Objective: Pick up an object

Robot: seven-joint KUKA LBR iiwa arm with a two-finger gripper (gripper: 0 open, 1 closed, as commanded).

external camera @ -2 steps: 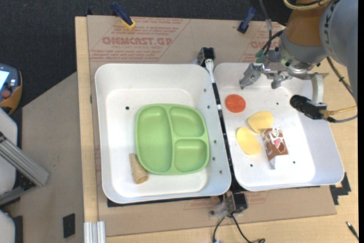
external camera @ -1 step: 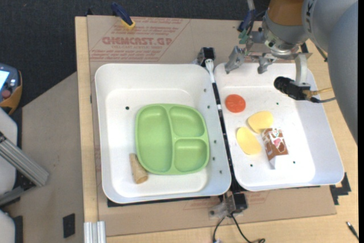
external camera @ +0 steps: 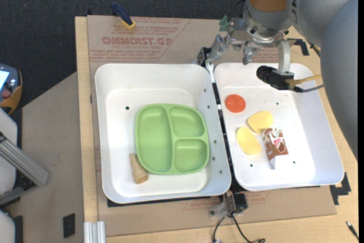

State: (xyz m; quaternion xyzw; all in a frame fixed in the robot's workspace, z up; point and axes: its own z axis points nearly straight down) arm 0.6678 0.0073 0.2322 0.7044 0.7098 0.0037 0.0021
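Objects for picking lie in the right bin (external camera: 318, 171): orange disc (external camera: 235, 103), two yellow pieces (external camera: 255, 131), small brown carton (external camera: 274, 145); none lifted. Gripper (external camera: 264, 54) hangs over that bin's far edge, nothing visibly between its fingers, opening unclear. Approach, grasp and lift remain.

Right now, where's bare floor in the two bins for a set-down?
Right bin: bare along the front and the right side, past the brown carton. Crowded mid-bin: orange disc, two yellow pieces, carton. Left bin: bare strip left of the green tray and behind it; cork takes the front-left.
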